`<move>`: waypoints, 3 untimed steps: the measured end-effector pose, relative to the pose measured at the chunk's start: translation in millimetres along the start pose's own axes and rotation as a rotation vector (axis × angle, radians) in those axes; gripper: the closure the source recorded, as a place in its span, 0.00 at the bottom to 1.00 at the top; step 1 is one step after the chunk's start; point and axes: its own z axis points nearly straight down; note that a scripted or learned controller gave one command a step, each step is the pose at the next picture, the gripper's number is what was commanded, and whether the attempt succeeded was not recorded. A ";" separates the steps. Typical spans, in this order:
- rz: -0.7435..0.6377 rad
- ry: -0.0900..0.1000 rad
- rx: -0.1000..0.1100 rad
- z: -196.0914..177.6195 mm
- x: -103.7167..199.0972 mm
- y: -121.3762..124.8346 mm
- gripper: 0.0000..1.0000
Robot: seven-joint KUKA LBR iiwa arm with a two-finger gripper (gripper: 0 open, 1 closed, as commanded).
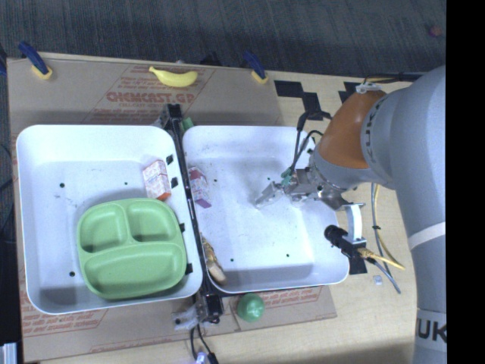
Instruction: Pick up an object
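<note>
green sectioned tray (pixel 132 249) lies flat in the left bin, small red-and-white carton (pixel 155 180) just above it. a pinkish wrapper (pixel 198 187) lies on the right bin's left side, tan thing (pixel 212 265) at its bottom-left corner.

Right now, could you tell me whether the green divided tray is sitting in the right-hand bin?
No, the green divided tray lies in the left bin, while the gripper is over the right bin.

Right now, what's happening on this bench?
The grey arm reaches into the right bin, its end effector low over bare white floor, with nothing seen between its fingers. A small pink packet lies near that bin's left wall. The left bin holds a green divided tray and a small carton.
</note>
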 end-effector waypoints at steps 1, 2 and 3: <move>0.000 0.001 0.000 -14.0 9.9 -62.3 0.00; 0.001 0.001 -0.002 -0.2 6.0 18.3 0.00; 0.000 0.000 0.000 -29.4 -0.4 -90.4 0.00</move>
